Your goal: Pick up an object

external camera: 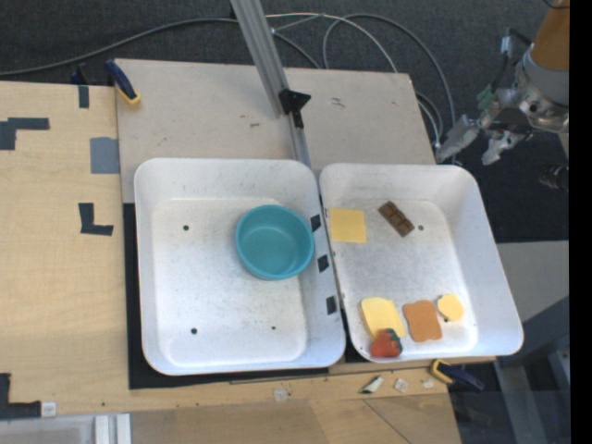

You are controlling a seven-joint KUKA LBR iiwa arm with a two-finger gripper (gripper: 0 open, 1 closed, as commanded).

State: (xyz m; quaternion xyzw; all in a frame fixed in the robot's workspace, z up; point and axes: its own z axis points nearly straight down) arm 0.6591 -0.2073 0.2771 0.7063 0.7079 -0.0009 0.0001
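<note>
My gripper (474, 146) hangs at the upper right, just beyond the far right corner of the right bin (481, 248). Its fingers are spread open and nothing sits between them. Inside that bin lie a yellow square slice (348, 226), a brown chocolate bar (396, 218), a yellow chunk (379, 314), an orange slab (423, 321), a small yellow round piece (450, 307) and a red strawberry (387, 344). A teal bowl (273, 240) stands upright in the left bin (166, 276).
A slanted metal pole (264, 54) rises from the back of the bench between the bins. Cables (370, 35) loop behind it. Blue-and-yellow clamps sit at the back left (123, 81) and front right (446, 372) of the board.
</note>
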